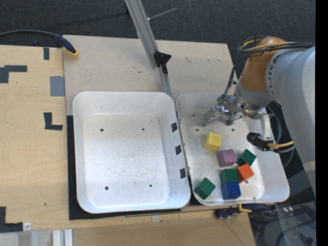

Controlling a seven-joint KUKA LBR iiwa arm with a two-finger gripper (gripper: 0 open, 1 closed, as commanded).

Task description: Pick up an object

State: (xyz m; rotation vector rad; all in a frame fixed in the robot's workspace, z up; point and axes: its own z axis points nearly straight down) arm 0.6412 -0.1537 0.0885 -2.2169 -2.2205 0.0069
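Beside purple cube (226,158), yellow cube (213,141)

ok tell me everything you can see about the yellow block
The yellow block is a small cube, matte and solid-looking, with a brighter top face and darker sides. It sits flat on the floor of the right bin, turned slightly askew, in the upper middle of the bin. Nothing touches it: the purple block lies just below it, and the gripper is above it, apart.

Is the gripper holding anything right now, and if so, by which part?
Nothing is held. The gripper hangs over the back of the right bin, with no block between its fingers. The yellow block lies apart from it, nearer the front.
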